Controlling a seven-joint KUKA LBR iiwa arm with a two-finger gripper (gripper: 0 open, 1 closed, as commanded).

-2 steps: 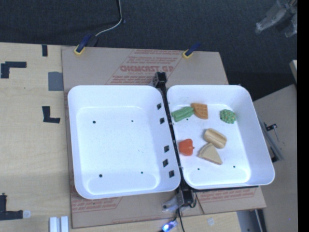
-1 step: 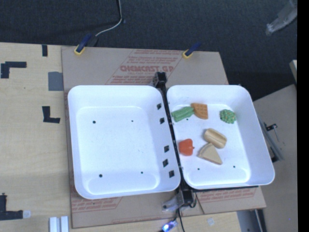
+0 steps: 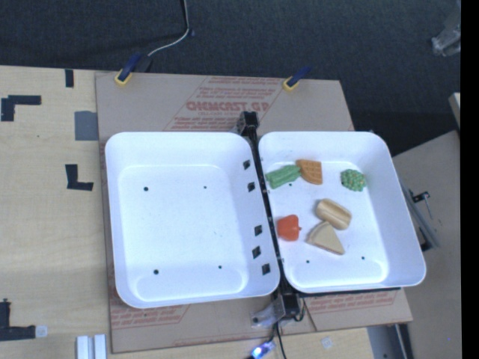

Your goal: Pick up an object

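Camera view has five toy foods (image 3: 331, 214) in the right bin (image 3: 374, 234); tool's state unclear

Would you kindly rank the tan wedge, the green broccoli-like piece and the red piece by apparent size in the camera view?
1. Tan wedge, clearly largest.
2. Red piece and green broccoli-like piece look about alike; I would not rank them.

two white bins, left bin (image 3: 179, 223) and right bin (image 3: 374, 268), one green leafy piece (image 3: 284, 176), one orange waffle-like piece (image 3: 310, 171), one green round piece (image 3: 352, 179), one red piece (image 3: 289, 227), one tan roll (image 3: 333, 213), one tan wedge (image 3: 326, 238)
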